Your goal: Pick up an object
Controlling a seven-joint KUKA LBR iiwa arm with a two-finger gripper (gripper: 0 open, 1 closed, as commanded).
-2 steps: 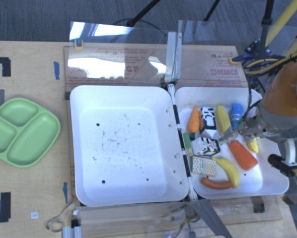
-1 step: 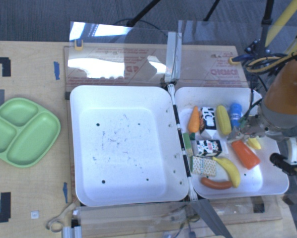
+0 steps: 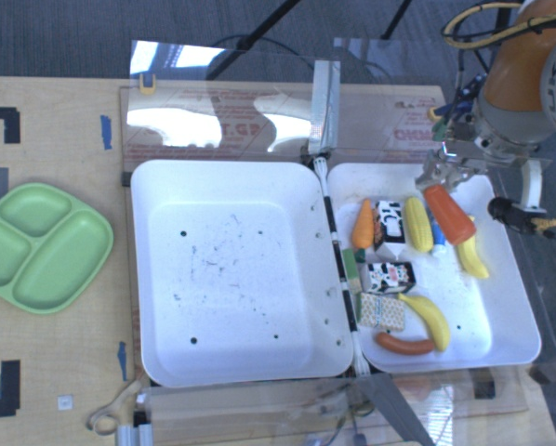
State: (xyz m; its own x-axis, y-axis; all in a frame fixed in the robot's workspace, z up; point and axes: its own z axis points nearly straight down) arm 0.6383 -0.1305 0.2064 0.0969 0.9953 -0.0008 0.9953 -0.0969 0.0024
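Table (image 3: 55,110): light wood, it carries everything here.
Green plate (image 3: 38,246): at the far left of the table, with three compartments, well apart from the bins.
Left bin (image 3: 231,268): white and shallow, with faint marks on its floor.
Right bin (image 3: 515,328): touching the left bin along the middle edge; all the objects lie in it.
Green piece (image 3: 350,266): small, at the left wall of the right bin.
Carrot (image 3: 363,225): orange, upright along the left side of the right bin.
Upper carton (image 3: 389,221): black and white, just beside the carrot on its right.
Lower carton (image 3: 390,275): black and white cow pattern, below the upper carton.
Cracker (image 3: 381,312): pale square with dots, under the lower carton.
Sausage (image 3: 405,345): red, near the front wall of the right bin.
Corn (image 3: 417,224): yellow, between the upper carton and the blue piece.
Banana (image 3: 427,315): yellow and curved, just above the sausage.
Blue piece (image 3: 438,233): small, partly hidden, beside the corn.
Orange-red object (image 3: 449,214): long and tilted, its upper end just below the gripper; I cannot tell if they touch.
Second banana (image 3: 471,256): yellow, under the lower end of the orange-red object.
Gripper (image 3: 448,170): above the far right part of the right bin; I cannot tell how wide it stands.
Arm (image 3: 524,72): orange and grey, coming from the upper right.
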